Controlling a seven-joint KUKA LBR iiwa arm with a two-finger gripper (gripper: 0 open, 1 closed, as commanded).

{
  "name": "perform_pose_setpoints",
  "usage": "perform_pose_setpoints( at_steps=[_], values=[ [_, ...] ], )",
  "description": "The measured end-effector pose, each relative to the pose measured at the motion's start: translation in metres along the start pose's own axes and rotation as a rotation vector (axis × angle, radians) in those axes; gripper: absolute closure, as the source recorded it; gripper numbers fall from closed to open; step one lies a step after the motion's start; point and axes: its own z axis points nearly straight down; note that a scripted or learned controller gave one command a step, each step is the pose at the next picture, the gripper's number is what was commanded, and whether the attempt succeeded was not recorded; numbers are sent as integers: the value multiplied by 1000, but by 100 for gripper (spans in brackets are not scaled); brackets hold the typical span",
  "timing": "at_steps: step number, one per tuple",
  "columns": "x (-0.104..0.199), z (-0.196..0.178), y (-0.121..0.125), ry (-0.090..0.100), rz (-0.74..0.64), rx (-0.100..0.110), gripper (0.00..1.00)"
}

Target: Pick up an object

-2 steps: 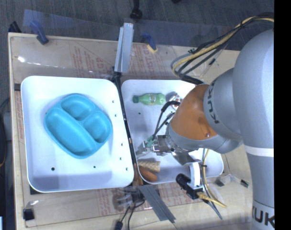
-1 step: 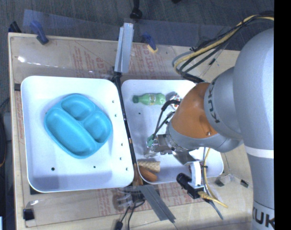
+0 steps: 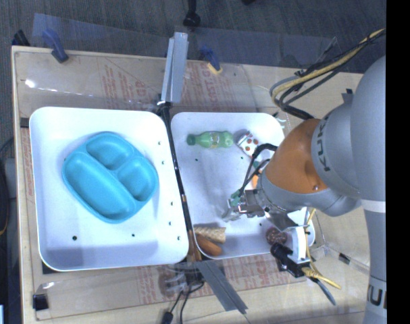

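Observation:
My gripper [image 3: 236, 206] reaches down into the right bin [image 3: 205, 187], near its lower right part. A green plastic bottle [image 3: 210, 140] lies on its side at the bin's far end. Beside it, to the right, rests a small silver and red object [image 3: 247, 141]. A tan and orange bread-like item [image 3: 210, 239] lies at the bin's near edge, left of and below the gripper. A small dark brown object [image 3: 275, 235] sits by the bin's near right corner, under the arm.
The left bin [image 3: 49, 235] holds a blue divided plate [image 3: 110, 175]. A metal divider bar [image 3: 173, 69] stands at the far side between the bins. The arm's grey and orange body [image 3: 306, 164] covers the right bin's right side.

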Motion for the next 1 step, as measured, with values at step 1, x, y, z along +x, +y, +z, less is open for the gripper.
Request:
perform_pose_setpoints(
  at_steps=[1],
  values=[
    [0,0,0,0,0,0,0]
  ],
)
